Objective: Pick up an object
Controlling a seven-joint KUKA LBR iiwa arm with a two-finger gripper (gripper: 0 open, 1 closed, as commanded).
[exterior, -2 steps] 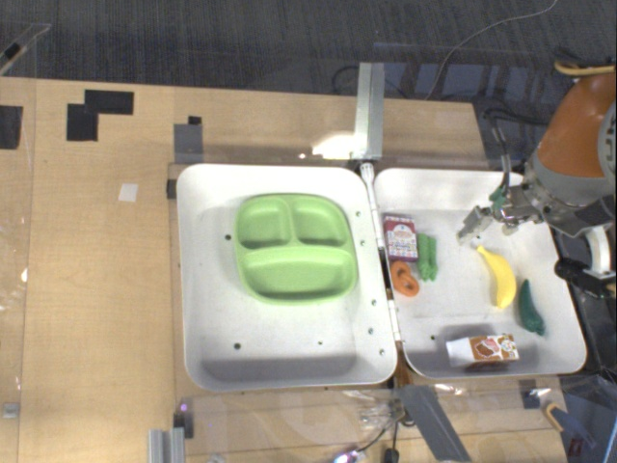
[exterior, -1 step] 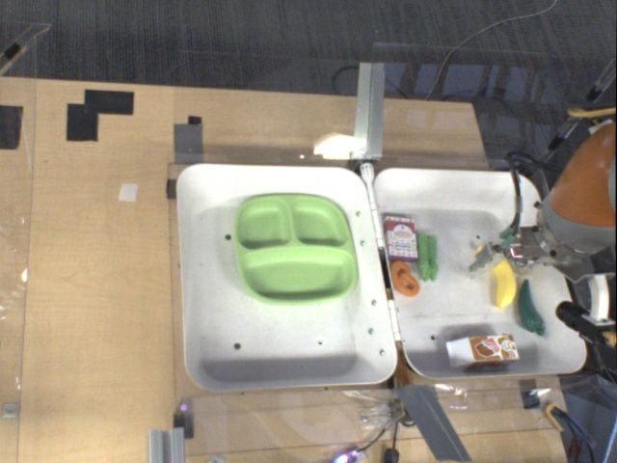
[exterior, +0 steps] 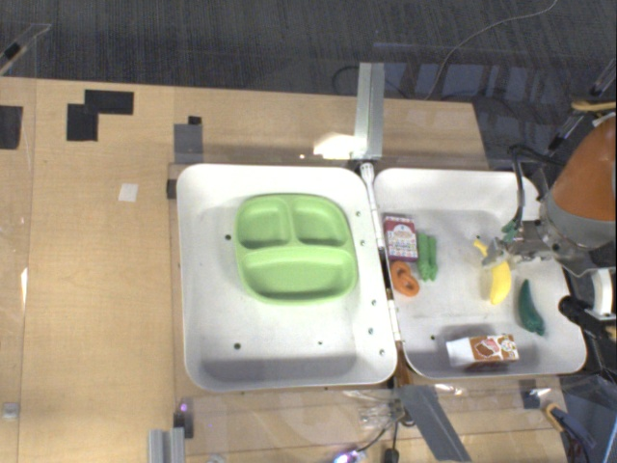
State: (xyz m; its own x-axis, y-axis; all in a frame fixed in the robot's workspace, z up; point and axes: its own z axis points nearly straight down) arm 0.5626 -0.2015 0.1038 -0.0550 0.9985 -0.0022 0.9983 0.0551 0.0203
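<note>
My gripper (exterior: pixel 508 246) hangs low over the right side of the right bin (exterior: pixel 453 196), reaching in from the right under the orange-banded wrist. Just below it lies a yellow banana (exterior: pixel 499 284), its upper end close to the gripper tip. Nothing can be seen held in the gripper. A dark green vegetable (exterior: pixel 531 310) lies to the banana's right. A small carton (exterior: pixel 482 349) lies on its side near the front wall. By the bin's left wall sit a red packet (exterior: pixel 399 237), a green pod (exterior: pixel 426 257) and an orange piece (exterior: pixel 405 284).
The left bin (exterior: pixel 207 355) holds a light green divided plate (exterior: pixel 294 247). A metal post (exterior: pixel 370 114) stands behind the seam between the bins. The arm's body covers the right bin's right edge.
</note>
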